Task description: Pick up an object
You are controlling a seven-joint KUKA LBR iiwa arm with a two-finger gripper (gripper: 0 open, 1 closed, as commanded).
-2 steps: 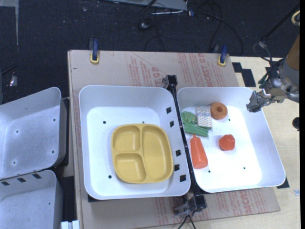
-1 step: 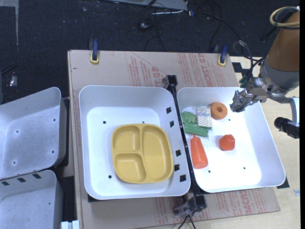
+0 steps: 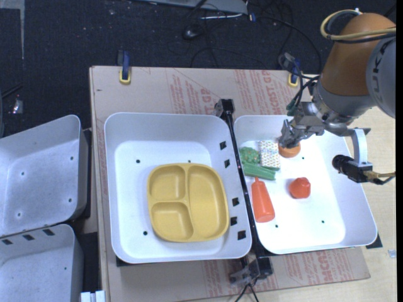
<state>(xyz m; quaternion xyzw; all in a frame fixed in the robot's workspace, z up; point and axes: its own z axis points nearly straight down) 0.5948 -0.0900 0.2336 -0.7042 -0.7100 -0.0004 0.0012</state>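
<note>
At the right bin's (image 3: 352, 231) far edge, the gripper (image 3: 291, 138) sits right over a small orange piece (image 3: 289, 150); can't tell whether it's pinching it. Looks like a light, hard, slick plastic toy, so I'd squeeze across its round sides. Just beside it: a speckled block (image 3: 269, 154), green bits (image 3: 254, 163), a carrot (image 3: 261, 200), a red lump (image 3: 300, 187). The left bin (image 3: 126, 168) holds a yellow tray (image 3: 187, 202).

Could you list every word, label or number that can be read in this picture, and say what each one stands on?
"UK": dark letters on the grey arm, cut off at the picture's edge.
Red print, repeated, runs across the brown board under the two bins; it is too faint and too skewed to read with confidence.
The small patterned packet in the right bin bears a print too small to read.
The yellow tray shows no text.
</note>
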